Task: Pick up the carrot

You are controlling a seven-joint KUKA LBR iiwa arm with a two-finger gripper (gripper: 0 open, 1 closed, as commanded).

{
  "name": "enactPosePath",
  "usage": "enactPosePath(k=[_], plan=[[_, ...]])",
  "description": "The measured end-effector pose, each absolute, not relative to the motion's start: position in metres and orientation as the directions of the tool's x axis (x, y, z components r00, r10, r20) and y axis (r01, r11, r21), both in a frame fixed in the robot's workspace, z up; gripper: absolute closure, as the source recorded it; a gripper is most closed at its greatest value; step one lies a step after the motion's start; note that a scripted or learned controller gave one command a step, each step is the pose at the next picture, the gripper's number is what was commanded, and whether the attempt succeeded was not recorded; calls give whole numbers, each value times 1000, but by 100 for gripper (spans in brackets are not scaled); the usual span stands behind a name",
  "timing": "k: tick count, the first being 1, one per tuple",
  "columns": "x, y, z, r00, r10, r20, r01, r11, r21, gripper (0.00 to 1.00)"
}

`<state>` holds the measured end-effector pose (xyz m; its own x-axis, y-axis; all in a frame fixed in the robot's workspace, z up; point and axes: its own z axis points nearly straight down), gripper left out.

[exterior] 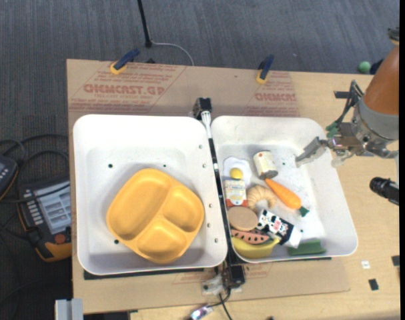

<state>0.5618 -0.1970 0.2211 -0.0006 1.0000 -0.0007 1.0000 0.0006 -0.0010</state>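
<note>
Basically pre-grasp: gripper (313, 149) hung above the right bin (335, 205), holding nothing.
Fingers spread, presumably staged for descent. Carrot (284, 193) lay diagonally mid-bin, well apart from the gripper, wedged among toy foods, so neighbours could foul the pinch. Yellow tray (155, 213) sat in the left bin (89, 179).

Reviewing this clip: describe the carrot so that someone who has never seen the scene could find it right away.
Look at the right-hand white bin, the one crowded with toy food. The carrot lies near its middle, slanting down to the right, just below a small cream cylinder and right of a tan pastry. It is the only long, bright orange, tapered piece there, with a small green tip at its lower right end.
</note>
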Motion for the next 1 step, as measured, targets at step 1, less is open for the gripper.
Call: enactPosePath(k=[1], plan=[[541, -210, 98, 47, 999, 5, 999, -47, 2, 0]])
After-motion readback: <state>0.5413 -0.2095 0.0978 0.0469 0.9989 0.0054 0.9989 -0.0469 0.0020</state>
